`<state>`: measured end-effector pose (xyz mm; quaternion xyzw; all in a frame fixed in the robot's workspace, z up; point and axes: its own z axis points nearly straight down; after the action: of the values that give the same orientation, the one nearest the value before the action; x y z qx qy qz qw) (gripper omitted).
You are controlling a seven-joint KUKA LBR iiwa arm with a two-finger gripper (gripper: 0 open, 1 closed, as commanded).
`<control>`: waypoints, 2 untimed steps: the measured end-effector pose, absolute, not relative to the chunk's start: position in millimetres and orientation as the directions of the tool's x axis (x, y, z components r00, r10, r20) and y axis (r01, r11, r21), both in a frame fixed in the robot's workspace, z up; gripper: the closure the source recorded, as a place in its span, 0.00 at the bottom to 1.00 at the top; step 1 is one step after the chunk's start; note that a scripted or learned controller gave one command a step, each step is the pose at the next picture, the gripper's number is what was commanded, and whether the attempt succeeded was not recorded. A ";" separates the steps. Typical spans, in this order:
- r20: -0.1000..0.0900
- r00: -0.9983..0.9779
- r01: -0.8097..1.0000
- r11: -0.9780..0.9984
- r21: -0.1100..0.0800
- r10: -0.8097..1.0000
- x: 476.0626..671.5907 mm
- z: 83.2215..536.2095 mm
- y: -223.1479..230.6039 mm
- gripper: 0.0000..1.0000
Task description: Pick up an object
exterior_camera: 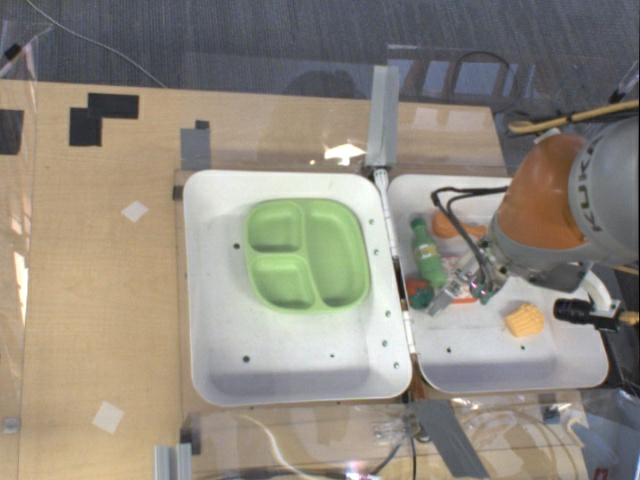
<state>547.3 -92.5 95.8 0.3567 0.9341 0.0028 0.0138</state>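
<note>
Green bottle point(425, 250) is lying lengthwise just left of my gripper point(462, 290); I cannot tell if fingers are gripping anything.

1. One fixed camera looks down at a slant on the bench point(90, 298), from fairly high above.
2. Left bin point(215, 368) sits centre; right bin point(520, 373) toward 3 o'clock.
3. Floor fills 12 o'clock.

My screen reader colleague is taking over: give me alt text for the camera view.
The grey arm reaches into the right bin, its tool low beside a green bottle and near a yellow piece. The left bin holds a green divided plate.
</note>
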 end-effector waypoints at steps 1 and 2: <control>-0.043 -0.749 0.661 0.750 0.024 0.661 553.2 110.9 -93.1 1.00; -0.034 -0.894 0.447 0.895 0.010 0.447 556.6 99.0 -166.6 1.00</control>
<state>556.6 -166.6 99.0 0.2296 0.9731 0.0012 0.0177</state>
